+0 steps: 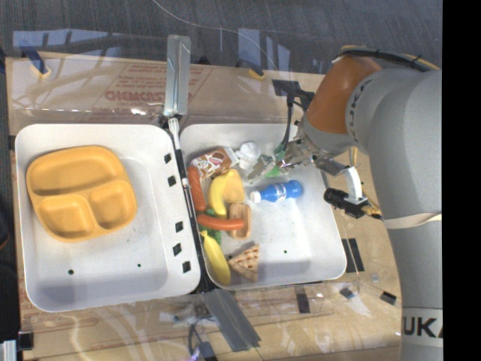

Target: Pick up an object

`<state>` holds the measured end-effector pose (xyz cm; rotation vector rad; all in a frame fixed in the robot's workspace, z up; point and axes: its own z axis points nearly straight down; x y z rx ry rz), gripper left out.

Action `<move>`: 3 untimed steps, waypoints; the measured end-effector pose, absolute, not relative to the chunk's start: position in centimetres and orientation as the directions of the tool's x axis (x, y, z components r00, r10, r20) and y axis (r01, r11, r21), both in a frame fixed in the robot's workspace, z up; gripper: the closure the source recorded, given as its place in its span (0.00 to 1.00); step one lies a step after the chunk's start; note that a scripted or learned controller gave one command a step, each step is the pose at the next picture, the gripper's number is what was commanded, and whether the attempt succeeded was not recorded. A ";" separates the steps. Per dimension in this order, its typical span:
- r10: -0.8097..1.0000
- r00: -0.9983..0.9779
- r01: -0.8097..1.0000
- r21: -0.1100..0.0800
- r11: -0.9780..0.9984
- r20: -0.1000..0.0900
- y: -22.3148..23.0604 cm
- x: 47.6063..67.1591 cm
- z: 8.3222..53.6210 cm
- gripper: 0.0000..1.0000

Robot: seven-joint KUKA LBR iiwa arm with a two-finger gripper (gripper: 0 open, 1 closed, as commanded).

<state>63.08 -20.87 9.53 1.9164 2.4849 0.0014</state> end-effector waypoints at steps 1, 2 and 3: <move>0.966 -0.259 0.966 0.005 0.259 -0.003 -20.8 63.2 10.7 1.00; 0.989 -0.147 0.989 -0.003 0.147 0.002 -15.8 59.3 11.8 1.00; 0.996 0.094 0.996 0.000 -0.094 0.000 -11.9 62.7 9.2 1.00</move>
